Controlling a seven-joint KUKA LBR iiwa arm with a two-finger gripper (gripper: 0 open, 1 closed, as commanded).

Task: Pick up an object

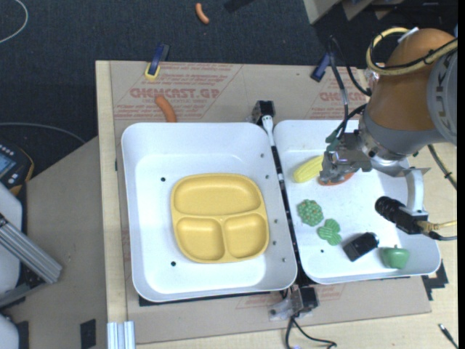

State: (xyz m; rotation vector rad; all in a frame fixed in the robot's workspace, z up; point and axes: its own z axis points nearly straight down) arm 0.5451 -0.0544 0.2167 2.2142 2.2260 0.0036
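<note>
My gripper (336,167) hangs low over the back of the right bin (363,264), right above a flat orange-red piece (338,179) that peeks out beneath it. A yellow corn cob (307,169) lies just left of the gripper. Two green toy pieces (310,211) (329,231) sit nearer the front, with a black block (360,245) and a green pepper-like toy (394,256) at the front right.
The left bin (142,151) holds a yellow three-compartment plate (218,195). A black cylinder on the arm (396,214) juts over the right bin's right side. An orange carrot-like toy (166,108) lies on the cardboard behind the left bin.
</note>
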